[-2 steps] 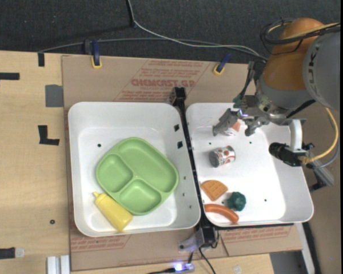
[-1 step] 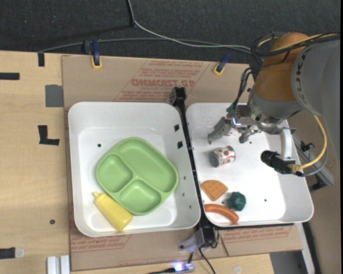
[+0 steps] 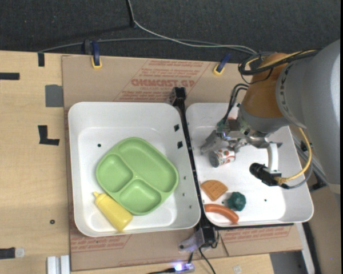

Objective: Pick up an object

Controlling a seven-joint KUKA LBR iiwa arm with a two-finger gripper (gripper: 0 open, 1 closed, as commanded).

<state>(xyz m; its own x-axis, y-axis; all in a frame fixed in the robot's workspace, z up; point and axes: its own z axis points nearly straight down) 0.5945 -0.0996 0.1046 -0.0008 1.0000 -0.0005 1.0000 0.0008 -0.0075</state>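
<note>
My gripper (image 3: pixel 222 147): low in the right bin (image 3: pixel 291 210); whether spread or pinching, I cannot tell
Small can (image 3: pixel 224 156): directly beneath my fingertips
Advice: centre on it, close squarely before lifting

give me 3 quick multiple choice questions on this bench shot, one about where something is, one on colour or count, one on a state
1. Where does the yellow bottle lie?
A. in the left bin, at the near edge of the green plate
B. in the right bin beside the waffle
C. on the wooden bench outside the bins

2. How many sections does the green plate have?
A. one
B. three
C. five

3. How does the tool stand?
A. raised far over the left bin
B. low in the right bin, at a small white and red thing
C. parked off the bench

Answers:
1. A, the bottle rests by the plate's near left rim inside the left bin.
2. B, two ridges split it into three sections.
3. B, it sits down in the right bin, right at the small thing.
</note>
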